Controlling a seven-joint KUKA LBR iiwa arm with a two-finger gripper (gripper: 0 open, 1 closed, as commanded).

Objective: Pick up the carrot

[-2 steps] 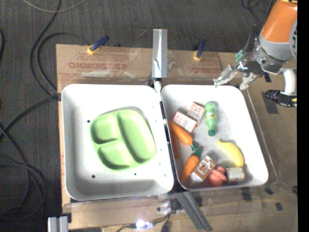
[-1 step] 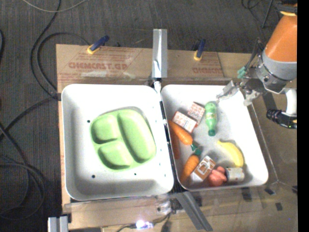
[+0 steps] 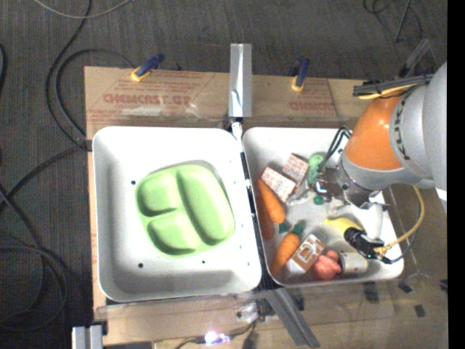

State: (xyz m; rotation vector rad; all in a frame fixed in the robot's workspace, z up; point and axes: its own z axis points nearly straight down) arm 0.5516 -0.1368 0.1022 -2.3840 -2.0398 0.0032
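Orange showed in two places in the right bin (image 3: 256,145): one carrot (image 3: 271,203) lay along the left wall, slanting down from near the small cartons (image 3: 285,175), and a second carrot (image 3: 285,251) lay below it, tilted toward the bottom edge with its green top end near a boxed item (image 3: 308,250). The gripper (image 3: 325,189) hung over the middle of that bin, beside the cartons and a green piece (image 3: 316,163), apart from both carrots; clutter and the wrist hid the tool's tip, so its opening could not be read, and nothing could be seen in its hold. The left bin (image 3: 109,217) held a green divided tray (image 3: 186,208), not involved. Judgement: the step in hand was the approach. The upper carrot looked the better target, since its middle was clear on the bin side. A good grasp would cross the carrot's width at mid-length, descending straight. Risk: the wall crowds one side, and the cartons could snag.
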